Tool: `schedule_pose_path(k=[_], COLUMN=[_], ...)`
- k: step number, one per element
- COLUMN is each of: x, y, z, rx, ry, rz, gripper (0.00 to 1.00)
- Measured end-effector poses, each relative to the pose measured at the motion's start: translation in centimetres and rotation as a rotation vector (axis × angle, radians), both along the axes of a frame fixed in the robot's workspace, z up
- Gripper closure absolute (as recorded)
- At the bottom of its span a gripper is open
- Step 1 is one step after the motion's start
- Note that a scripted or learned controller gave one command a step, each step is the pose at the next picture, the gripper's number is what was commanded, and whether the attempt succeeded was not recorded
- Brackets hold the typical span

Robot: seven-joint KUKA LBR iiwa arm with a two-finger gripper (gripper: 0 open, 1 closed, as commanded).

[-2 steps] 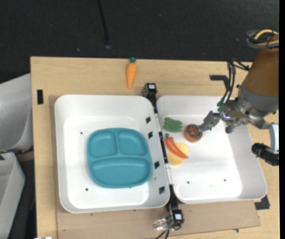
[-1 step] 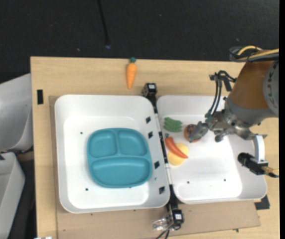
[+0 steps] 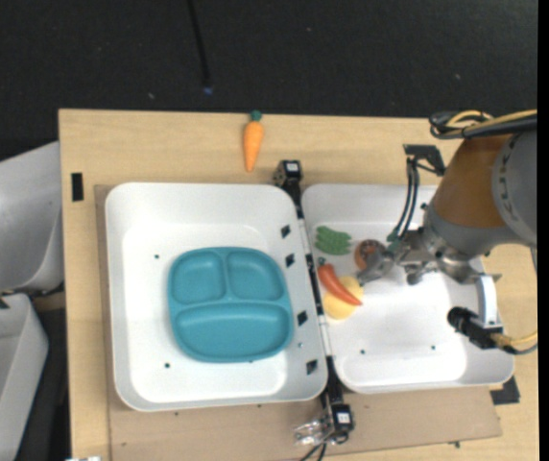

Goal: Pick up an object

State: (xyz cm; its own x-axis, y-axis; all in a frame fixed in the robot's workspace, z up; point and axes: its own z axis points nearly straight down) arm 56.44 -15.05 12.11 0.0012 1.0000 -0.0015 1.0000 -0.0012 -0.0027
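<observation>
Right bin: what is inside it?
The right bin holds a green piece, a red and yellow piece and a brownish piece. The arm covers the bin's right part.

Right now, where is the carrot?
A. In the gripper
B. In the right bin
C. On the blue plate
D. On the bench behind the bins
D. The carrot lies on the bare wooden bench just past the far edge of the left bin, apart from the blue plate and the gripper.
</observation>
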Motion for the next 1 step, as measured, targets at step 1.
schedule_pose_path(k=[1], x=[-0.01], y=[-0.12], z=[-2.12], rx=[0.0], ry=[-0.001], rz=[-0.002], gripper=[0.0])
